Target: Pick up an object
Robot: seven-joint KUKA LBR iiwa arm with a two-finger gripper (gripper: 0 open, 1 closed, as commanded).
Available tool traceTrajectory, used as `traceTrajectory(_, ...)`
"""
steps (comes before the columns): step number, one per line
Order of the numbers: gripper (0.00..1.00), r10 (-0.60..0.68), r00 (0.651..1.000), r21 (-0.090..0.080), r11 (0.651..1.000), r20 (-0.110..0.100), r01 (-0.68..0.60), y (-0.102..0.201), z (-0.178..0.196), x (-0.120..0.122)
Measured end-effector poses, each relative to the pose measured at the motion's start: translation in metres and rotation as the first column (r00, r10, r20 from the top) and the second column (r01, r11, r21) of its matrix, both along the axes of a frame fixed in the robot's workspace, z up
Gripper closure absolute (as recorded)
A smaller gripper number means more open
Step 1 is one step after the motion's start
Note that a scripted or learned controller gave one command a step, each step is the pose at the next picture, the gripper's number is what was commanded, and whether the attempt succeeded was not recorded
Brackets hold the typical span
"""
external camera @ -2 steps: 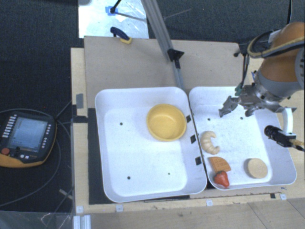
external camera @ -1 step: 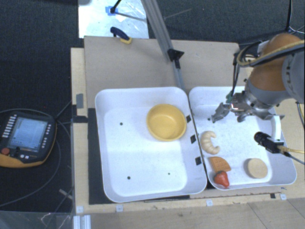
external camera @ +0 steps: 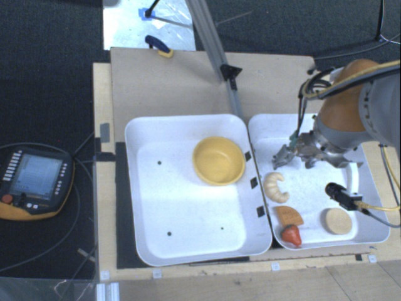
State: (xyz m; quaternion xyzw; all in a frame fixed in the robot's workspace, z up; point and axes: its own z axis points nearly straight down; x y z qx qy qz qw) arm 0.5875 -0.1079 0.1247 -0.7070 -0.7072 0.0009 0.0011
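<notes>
The gripper (external camera: 283, 157) hangs over the upper left part of the right bin (external camera: 369, 231), its grey metal fingers (external camera: 277, 160) pointing left toward the divide between the bins; whether they are spread or closed cannot be told from this angle, and nothing shows between them. Just below them on the bin floor lies a croissant (external camera: 276, 187), pale cream, curved like a crescent with its tips toward the left. Further down sits a tan, toast-like piece (external camera: 289, 216), and touching its lower edge a red strawberry (external camera: 291, 234) with a green top. To the right, near the bin's lower right corner, rests a round beige disc (external camera: 337, 221), flat on top. The left bin (external camera: 144, 168) holds a yellow bowl (external camera: 218, 160), upright, near its upper right corner. Both bins stand on the brown surface (external camera: 163, 80), and a teach pendant (external camera: 34, 180) lies on the dark floor to the left.
</notes>
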Motion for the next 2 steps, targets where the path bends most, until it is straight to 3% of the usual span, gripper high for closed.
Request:
traceTrajectory(1,1.00,0.000,1.000,-0.001,1.000,0.005,0.000,0.000,0.013,0.001)
traceTrajectory(2,1.00,0.000,1.000,-0.001,1.000,0.008,0.000,-0.005,0.074,-0.002)
